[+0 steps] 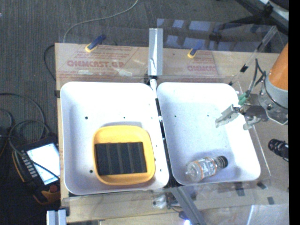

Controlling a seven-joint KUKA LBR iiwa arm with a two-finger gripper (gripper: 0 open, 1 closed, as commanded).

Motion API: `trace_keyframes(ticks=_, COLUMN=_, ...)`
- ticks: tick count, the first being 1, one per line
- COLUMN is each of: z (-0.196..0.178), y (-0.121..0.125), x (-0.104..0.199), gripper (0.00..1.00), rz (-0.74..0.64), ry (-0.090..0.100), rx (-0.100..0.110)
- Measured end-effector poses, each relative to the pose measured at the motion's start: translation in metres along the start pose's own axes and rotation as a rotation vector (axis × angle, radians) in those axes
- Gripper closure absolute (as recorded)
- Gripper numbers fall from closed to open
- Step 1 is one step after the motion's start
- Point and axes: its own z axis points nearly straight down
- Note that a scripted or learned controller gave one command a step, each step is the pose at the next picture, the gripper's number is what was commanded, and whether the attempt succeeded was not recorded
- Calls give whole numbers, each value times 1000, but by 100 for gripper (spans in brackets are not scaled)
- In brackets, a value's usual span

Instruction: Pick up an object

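Note:
A clear plastic bottle [205, 168] with a dark cap lies on its side near the front of the right bin [197, 102]. A yellow block with a dark ribbed top [123, 156] rests in the front half of the left bin [79, 102]. My gripper [236, 118] hangs over the right side of the right bin, behind and to the right of the bottle. Its fingers [224, 116] are spread apart, open, with nothing between them. It touches neither object.
The two white bins meet along a central rim [159, 125]. A clear panel and a metal post [155, 50] stand behind them. Cables and a small device [40, 163] lie on the floor at the left. The arm's body [279, 86] overhangs the right bin's edge.

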Motion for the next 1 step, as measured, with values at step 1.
trace_keyframes(ticks=1, z=-11, y=4, x=-63, gripper=0, rz=89, ry=-2, rx=0)
